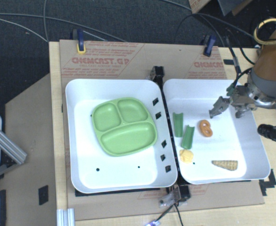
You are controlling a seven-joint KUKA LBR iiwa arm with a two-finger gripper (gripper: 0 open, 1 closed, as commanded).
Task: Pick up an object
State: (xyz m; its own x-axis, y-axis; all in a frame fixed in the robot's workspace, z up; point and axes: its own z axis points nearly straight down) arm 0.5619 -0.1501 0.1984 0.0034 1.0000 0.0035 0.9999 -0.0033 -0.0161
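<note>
Pretzel: I see the small orange pretzel (205,128) lying on the floor of the right bin (251,140), just below and left of my hand, apart from it.
Hand: my hand (228,108) hangs over the upper part of the right bin, tilted, with its two dark fingers spread; one fingertip (216,111) points down-left toward the pretzel, and I see nothing between the fingers.
Arm: the grey arm (269,74) comes in from the right, its orange band above the wrist.
Green sticks: two green sticks (182,130) lie left of the pretzel, near the bin's left wall, touching or nearly so.
Yellow piece: a small yellow lump (186,156) sits below the sticks.
Cone: a tan cone (225,164) lies on its side near the bin's front edge.
Left bin: the left bin (81,135) holds a green divided plate (124,126), flat, three compartments up.
Surface: both bins rest on a cardboard-covered surface (128,55).
</note>
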